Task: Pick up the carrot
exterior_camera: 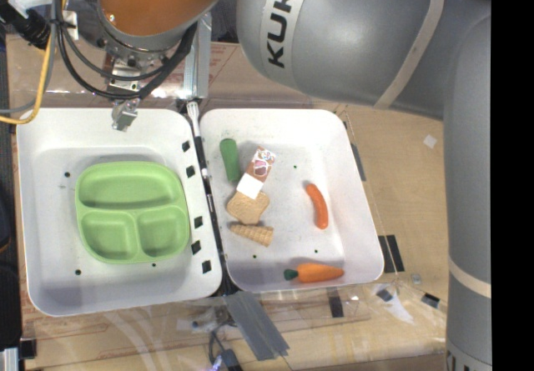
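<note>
The small orange plastic carrot with green top (314, 273) lies at the near edge of the right white bin (355, 194). It seems light, stiff and smooth; grasp across its thick middle.

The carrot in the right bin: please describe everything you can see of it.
The carrot is a small toy-like piece, smooth and apparently plastic, with an orange body and a short dark green top at its left end. It lies flat, almost horizontal in the camera view, on the floor of the right bin, close to the bin's front edge. Nothing touches it; the wafer cone and the red sausage lie apart from it, farther back.
</note>
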Motion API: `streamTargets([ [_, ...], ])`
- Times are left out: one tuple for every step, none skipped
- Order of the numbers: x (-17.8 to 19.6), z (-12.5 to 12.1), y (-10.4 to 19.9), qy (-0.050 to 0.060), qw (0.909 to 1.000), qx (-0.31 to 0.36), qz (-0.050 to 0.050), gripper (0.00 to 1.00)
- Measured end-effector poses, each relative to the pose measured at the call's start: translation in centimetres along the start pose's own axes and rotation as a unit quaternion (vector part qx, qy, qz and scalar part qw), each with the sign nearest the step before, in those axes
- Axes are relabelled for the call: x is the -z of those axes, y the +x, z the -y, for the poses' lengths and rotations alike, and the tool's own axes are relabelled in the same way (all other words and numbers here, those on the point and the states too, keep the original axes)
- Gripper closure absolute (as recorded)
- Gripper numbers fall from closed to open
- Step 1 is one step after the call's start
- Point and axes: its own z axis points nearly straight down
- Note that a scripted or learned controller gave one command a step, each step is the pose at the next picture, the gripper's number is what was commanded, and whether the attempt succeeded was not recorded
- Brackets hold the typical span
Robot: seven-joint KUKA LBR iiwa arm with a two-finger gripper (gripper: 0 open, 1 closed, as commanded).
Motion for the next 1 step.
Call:
streamTargets([
  [-7.57, 0.01, 1.75, -0.006, 0.9997, 0.019, 0.011, 1.0],
])
